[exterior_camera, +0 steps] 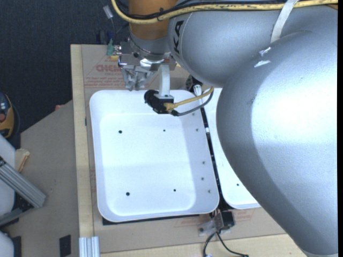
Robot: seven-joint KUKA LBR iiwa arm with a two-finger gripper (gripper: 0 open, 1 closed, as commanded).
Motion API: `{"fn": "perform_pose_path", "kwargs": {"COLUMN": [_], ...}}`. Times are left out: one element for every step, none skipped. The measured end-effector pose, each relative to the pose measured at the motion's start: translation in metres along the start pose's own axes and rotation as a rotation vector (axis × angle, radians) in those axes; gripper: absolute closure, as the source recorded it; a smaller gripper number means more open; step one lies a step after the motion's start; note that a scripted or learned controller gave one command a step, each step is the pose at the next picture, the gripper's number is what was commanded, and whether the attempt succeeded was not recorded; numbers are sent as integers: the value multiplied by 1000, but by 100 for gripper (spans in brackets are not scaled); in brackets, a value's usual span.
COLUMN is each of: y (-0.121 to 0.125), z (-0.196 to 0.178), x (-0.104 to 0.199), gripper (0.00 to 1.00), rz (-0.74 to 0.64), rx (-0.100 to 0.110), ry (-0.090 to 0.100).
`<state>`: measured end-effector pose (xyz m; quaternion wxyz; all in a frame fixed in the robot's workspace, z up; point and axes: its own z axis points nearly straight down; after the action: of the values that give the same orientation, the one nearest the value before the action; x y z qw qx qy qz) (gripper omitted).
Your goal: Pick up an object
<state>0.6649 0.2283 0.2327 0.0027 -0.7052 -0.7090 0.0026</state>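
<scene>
The hand (133,81) hangs low at the far rim of the left bin (99,159), probably placed there for a grasp; whether it is spread or pressed together cannot be told. The arm (268,116) covers most of the right bin (236,194), so any object probably lies there, well aside of the hand
</scene>
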Motion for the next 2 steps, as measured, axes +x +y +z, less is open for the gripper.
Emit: {"fn": "perform_pose_path", "kwargs": {"y": [-13,-52], "z": [-53,-9], "x": [-23,-2], "gripper": [100,100], "rz": [6,3], "rx": [-14,1], "ry": [1,-1]}}
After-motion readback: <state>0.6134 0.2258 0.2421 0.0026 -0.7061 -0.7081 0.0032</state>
